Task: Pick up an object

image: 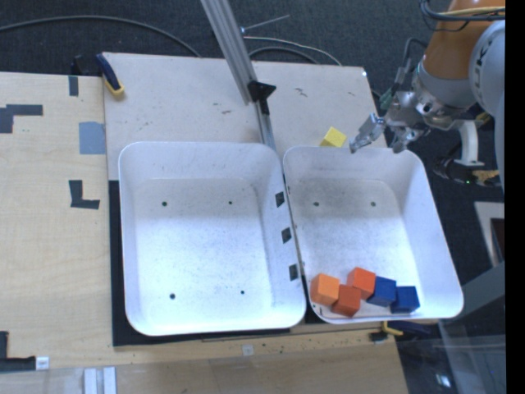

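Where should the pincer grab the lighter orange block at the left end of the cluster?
Probably straight down onto the lighter orange block, pinching its near and far faces. Its left face sits close to the right bin's wall, and a darker orange block crowds its right, so those sides look tight. The pincer is up by the bin's far rim.

Five small blocks are being kept in a tight cluster at the near edge of the right bin (426,212). A light orange block (326,286) is lying leftmost, touching a darker orange block (347,300), with another orange block (361,279) just behind. Two blue blocks (383,290) (404,299) are resting to their right. A yellow block (333,138) is lying tilted on the bench (180,97), just beyond that bin's far rim.
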`<state>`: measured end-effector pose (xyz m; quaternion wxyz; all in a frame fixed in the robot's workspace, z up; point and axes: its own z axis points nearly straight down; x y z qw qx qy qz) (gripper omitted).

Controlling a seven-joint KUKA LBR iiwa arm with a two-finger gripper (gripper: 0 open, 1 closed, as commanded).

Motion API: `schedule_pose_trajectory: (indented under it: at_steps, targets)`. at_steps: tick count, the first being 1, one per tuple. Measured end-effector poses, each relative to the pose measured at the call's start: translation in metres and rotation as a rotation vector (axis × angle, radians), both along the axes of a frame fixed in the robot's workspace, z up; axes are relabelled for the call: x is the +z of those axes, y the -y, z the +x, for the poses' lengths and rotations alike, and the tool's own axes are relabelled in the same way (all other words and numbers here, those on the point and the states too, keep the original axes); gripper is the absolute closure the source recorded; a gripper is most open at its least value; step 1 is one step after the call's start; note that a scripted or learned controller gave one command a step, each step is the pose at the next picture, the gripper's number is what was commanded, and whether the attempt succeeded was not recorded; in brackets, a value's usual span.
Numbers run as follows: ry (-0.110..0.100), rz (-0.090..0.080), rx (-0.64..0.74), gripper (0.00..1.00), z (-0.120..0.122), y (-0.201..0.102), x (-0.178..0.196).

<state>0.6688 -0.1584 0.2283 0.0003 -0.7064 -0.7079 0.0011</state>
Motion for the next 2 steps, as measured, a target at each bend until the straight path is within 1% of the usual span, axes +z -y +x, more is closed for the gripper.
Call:
schedule_pose_trajectory:
  at_steps: [1, 2]
  targets:
    - [-0.006, 0.002, 0.001, 0.00, 0.011, -0.022, -0.085]
    - [-0.009, 0.001, -0.002, 0.00, 0.010, 0.001, -0.141]
